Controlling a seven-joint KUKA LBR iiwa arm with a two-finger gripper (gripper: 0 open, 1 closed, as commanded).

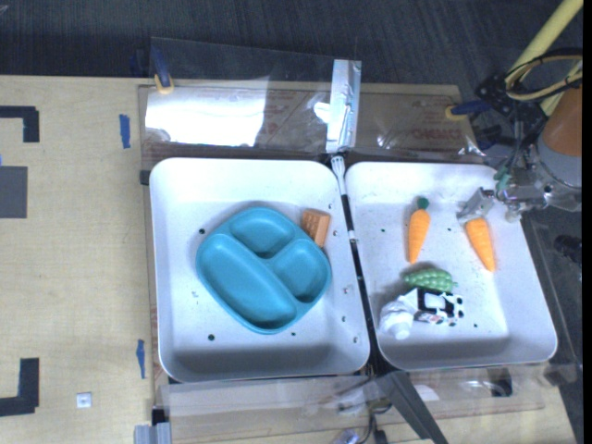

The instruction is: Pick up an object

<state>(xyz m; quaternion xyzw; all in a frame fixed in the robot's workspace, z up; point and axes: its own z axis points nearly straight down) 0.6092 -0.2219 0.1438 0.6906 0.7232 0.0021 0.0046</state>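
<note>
A black-and-white toy (437,309) is lying nearest; two carrots (418,233) (481,242) are resting beyond, one touching the end effector (488,202), whose grip I cannot tell.

A single fixed camera looks down on the desk (65,248) from above at a slant, far enough to take in both white bins: the left bin (176,192) near centre, the right bin (527,326) toward 3 o'clock, the arm (564,146) entering at 2 o'clock
</note>
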